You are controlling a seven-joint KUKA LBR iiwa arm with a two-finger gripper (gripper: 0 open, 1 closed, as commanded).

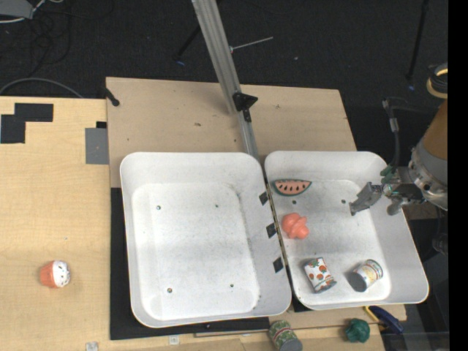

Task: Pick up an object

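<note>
The right bin (398, 229) holds a watermelon slice (292, 187) near its far left corner, an orange-pink lump (295, 226) below it, a small white box with red spots (319, 274) and a tin can (365, 275) lying near the front wall. My gripper (379, 201) hangs over the right side of this bin, up and to the right of the can. Its grey fingers (361, 200) are spread open with nothing between them. The orange band of the arm shows at the right edge.
The left bin (139, 174) lies beside the right one. A slanted aluminium rail (223, 57) rises behind the bins. An orange-and-white ball (55, 274) rests on the wooden table at left. A green lump (357, 330) and a dark can (282, 335) sit at the front edge.
</note>
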